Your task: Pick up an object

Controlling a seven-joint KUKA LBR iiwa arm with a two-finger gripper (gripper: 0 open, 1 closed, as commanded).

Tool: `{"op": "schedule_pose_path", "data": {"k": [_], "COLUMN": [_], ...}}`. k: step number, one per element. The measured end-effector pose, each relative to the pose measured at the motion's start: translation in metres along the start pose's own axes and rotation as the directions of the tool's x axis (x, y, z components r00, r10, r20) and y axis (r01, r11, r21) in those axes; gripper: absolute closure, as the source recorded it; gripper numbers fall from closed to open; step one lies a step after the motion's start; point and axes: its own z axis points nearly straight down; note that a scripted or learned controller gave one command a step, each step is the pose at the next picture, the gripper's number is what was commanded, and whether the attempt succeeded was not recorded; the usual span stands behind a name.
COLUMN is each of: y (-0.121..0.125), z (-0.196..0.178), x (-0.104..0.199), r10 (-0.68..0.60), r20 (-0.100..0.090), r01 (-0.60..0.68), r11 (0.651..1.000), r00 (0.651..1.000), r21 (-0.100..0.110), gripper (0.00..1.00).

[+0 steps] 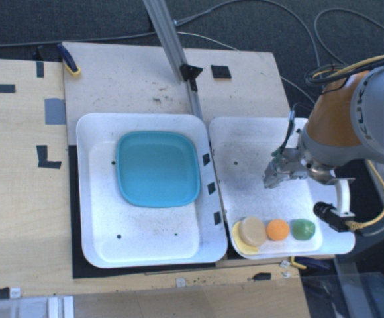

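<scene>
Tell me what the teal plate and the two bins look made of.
Teal plate: likely smooth plastic, going by its even colour and soft sheen. Left bin and right bin: probably white moulded plastic with rounded rims, scuffed and speckled dull.

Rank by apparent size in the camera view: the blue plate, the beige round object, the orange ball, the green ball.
1. blue plate
2. beige round object
3. orange ball and green ball: these look alike, so I do not rank them.

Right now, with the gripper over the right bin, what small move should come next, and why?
Probably move the gripper toward the right bin's near edge, above the orange ball. The ball sits in a row between a beige disc and a green ball.
</scene>
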Motion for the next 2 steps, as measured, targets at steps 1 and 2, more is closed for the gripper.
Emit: {"op": "schedule_pose_path", "data": {"k": [1, 2], "y": [0.01, 0.014], "z": [-0.048, -0.11], "x": [0.002, 0.003], "r10": [-0.001, 0.0], "r20": [0.0, 0.0], "r01": [0.001, 0.0], "r11": [1.0, 1.0], "r00": [1.0, 1.0], "r21": [0.0, 0.0], "gripper": [1.0, 1.0]}}
